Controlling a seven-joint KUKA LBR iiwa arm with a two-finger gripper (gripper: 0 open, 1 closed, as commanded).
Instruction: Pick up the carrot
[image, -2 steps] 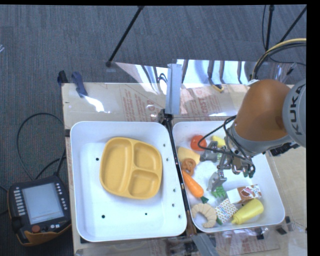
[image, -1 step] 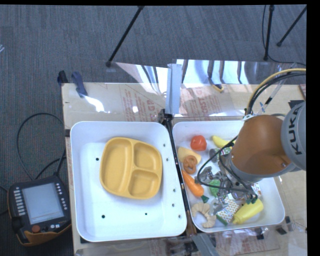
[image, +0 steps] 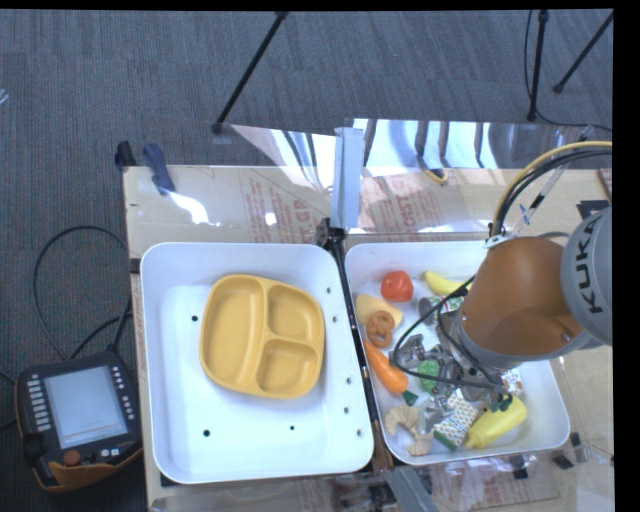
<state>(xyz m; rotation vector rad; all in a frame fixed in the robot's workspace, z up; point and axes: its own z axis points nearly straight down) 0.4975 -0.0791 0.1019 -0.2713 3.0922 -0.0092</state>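
On dark carpet, far left: pendant (image: 80, 412). Wooden bench (image: 230, 205): left bin (image: 170, 400) with yellow tray (image: 263, 336). Right bin (image: 545, 395): carrot (image: 385, 368) along its left side, below a pretzel (image: 380, 325); tomato (image: 397, 285); banana (image: 443, 283). Gripper (image: 445, 385) low over the clutter, just right of the carrot; whether spread or closed cannot be told.

Carrot (image: 385, 369) crowded by pretzel (image: 380, 326), seemingly touching.

Orange carrot (image: 386, 370), slanted, right bin
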